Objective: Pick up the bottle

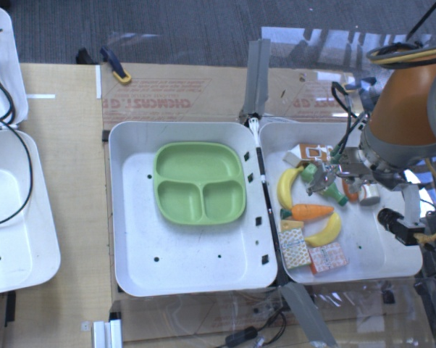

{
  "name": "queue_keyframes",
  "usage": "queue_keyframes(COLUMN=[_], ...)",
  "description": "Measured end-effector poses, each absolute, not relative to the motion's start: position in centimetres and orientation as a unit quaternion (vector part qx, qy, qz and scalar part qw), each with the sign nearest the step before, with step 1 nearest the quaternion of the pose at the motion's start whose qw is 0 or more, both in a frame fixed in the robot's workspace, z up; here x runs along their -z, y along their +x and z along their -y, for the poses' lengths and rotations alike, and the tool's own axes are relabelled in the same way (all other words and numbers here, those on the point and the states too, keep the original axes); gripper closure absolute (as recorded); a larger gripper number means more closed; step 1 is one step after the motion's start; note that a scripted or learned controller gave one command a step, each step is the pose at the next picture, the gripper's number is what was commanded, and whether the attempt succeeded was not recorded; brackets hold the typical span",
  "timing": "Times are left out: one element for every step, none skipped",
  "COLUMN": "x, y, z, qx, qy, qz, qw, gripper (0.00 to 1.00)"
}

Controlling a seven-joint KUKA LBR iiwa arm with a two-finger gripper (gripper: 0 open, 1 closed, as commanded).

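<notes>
Two small patterned boxes (311,252) are seen at the near edge of the right bin (392,263), below the carrot (311,212), which is flanked by two bananas (287,185). Just right of the carrot, the green bottle (332,191) is overlapped by the gripper (321,181); whether its jaws are parted cannot be told. Left of the carrot, a green divided plate (200,182) is held in the left bin (131,259).
</notes>
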State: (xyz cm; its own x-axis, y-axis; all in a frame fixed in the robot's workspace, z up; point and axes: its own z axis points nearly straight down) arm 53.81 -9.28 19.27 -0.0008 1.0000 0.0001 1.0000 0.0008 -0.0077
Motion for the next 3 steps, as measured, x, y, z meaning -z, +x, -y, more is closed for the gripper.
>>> queue_keyframes(x=[-8.9, -9.4, -24.2], y=[56.8, 56.8, 58.5], z=[13.0, 13.1, 7.9], qx=[-0.0011, -0.0026, -0.0027], qy=[-0.696, -0.698, -0.725], qz=[0.718, 0.716, 0.689], qw=[0.001, 0.003, 0.001], gripper=[0.00, 1.00, 1.00])
